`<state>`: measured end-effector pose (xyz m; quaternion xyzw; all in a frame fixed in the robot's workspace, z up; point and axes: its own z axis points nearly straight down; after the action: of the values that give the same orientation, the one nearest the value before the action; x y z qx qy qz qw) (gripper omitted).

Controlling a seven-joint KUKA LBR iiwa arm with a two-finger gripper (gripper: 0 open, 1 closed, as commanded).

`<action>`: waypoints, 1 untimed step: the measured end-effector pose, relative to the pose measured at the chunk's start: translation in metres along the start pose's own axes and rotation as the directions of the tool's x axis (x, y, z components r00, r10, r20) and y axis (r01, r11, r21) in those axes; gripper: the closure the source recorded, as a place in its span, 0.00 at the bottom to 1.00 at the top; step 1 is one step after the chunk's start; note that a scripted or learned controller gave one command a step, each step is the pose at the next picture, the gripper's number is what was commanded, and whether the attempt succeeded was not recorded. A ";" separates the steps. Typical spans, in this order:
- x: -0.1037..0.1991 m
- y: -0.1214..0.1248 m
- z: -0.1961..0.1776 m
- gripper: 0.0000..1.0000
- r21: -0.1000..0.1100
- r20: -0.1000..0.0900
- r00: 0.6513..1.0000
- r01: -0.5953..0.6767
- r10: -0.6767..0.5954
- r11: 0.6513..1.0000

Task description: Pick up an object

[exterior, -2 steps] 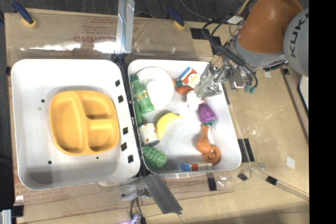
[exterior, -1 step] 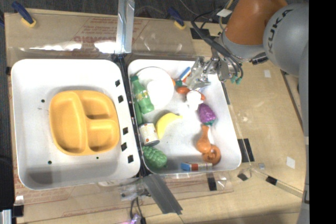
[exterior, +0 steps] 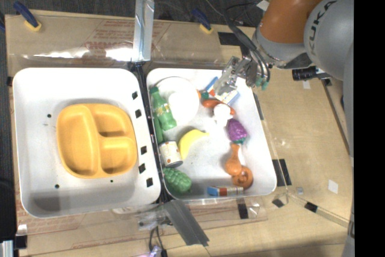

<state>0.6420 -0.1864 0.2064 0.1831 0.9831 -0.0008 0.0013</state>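
Observation:
The right bin (exterior: 264,147) holds several toys: a green bottle (exterior: 161,110), a white round piece (exterior: 181,100), a yellow fruit (exterior: 191,140), a small can (exterior: 170,154), a green bumpy toy (exterior: 177,180), purple grapes (exterior: 237,130), an orange gourd (exterior: 239,170) and a marker (exterior: 222,191). My gripper (exterior: 227,88) hangs over the bin's back right corner, just above a small orange piece (exterior: 210,103), a white piece (exterior: 222,112) and a blue piece (exterior: 210,83). I see nothing lifted in it.
A yellow divided tray (exterior: 96,138) lies in the left bin (exterior: 30,87). The grey arm with its orange band (exterior: 295,6) comes in from the upper right. Blue clamps (exterior: 28,15) sit along the bench's back edge.

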 end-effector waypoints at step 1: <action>-0.001 0.001 -0.011 1.00 0.000 0.004 1.000 0.005 -0.005 1.000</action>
<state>0.6434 -0.1859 0.2177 0.1808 0.9835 -0.0011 0.0034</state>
